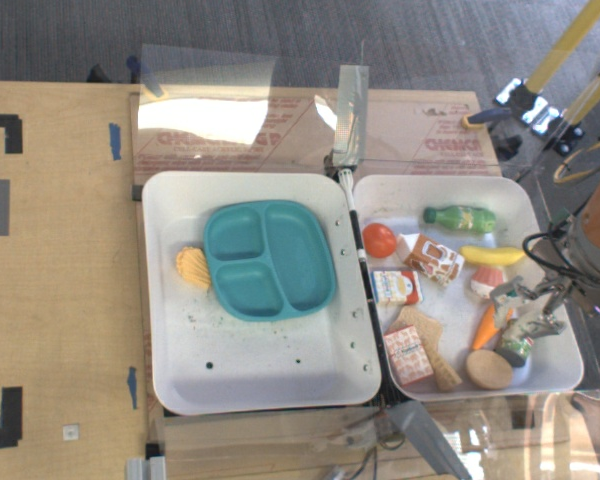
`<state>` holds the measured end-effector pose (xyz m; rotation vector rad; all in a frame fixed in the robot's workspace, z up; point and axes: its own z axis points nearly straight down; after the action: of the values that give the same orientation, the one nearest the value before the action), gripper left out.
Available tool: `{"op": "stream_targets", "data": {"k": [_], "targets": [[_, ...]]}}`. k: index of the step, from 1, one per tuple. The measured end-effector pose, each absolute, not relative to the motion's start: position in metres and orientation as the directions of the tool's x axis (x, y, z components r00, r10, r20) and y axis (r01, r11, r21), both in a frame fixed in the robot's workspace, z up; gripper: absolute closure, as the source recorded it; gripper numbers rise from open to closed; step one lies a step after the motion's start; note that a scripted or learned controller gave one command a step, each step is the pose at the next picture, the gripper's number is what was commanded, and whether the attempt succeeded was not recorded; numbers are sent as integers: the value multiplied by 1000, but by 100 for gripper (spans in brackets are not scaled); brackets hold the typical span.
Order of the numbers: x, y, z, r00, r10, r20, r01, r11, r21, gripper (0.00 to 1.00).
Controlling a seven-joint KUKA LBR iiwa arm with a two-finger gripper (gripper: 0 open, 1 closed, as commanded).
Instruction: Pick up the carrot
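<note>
The hand [525, 313] is hovering just beside the carrot [484, 326] in the right bin [555, 383]; its grip is unreadable, carrot not yet lifted

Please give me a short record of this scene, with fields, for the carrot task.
target: carrot, orange, lying at a slant
location: right bin, near its right side
gripper: gripper, low over the bin, just right of the carrot
nearest neighbours: banana above, potato below
left bin: left bin holds a teal divided plate
grasp: not visible between the fingers
</note>
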<state>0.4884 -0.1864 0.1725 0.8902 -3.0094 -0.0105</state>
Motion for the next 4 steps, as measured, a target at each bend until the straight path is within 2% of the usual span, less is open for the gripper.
{"op": "stream_targets", "data": {"k": [1, 2, 3, 4], "targets": [[493, -218, 318, -709, -706, -6, -706, 709, -13, 100], [545, -222, 314, -418, -909, -5, -909, 418, -7, 100], [507, -223, 273, -51, -999, -3, -999, 51, -1, 100], [560, -222, 369, 43, -999, 2, -999, -43, -13, 100]]}}
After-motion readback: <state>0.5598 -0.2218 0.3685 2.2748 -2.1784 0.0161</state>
